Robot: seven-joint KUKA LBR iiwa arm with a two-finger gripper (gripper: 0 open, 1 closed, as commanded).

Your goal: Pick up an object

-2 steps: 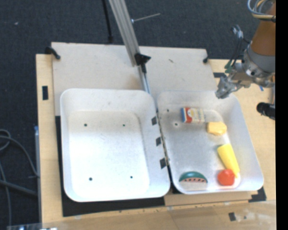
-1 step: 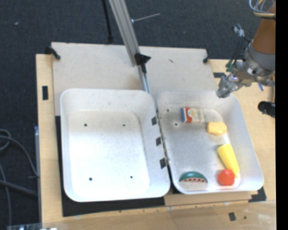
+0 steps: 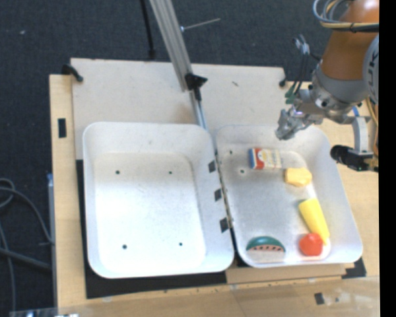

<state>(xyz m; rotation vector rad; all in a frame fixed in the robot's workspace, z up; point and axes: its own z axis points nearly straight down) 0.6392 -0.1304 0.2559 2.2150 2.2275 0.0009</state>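
The right bin (image 3: 336, 177) holds several small things. A small carton with a blue, red and cream label (image 3: 264, 158) lies near its far side. A pale yellow block (image 3: 298, 177) lies just right of the carton. A long yellow piece (image 3: 314, 220) lies below it, with a red-orange ball (image 3: 311, 244) at its near end. A watermelon-slice toy (image 3: 265, 246) rests at the bin's near edge. My gripper (image 3: 287, 129) hangs above the bin's far edge, up and to the right of the carton, with nothing seen between its fingers.
The left bin (image 3: 99, 197) stands beside the right one. A slanted metal pole (image 3: 175, 38) rises from the board behind the bins. The orange-banded arm (image 3: 346, 51) comes in from the upper right. Cables (image 3: 6, 216) lie on the floor at left.
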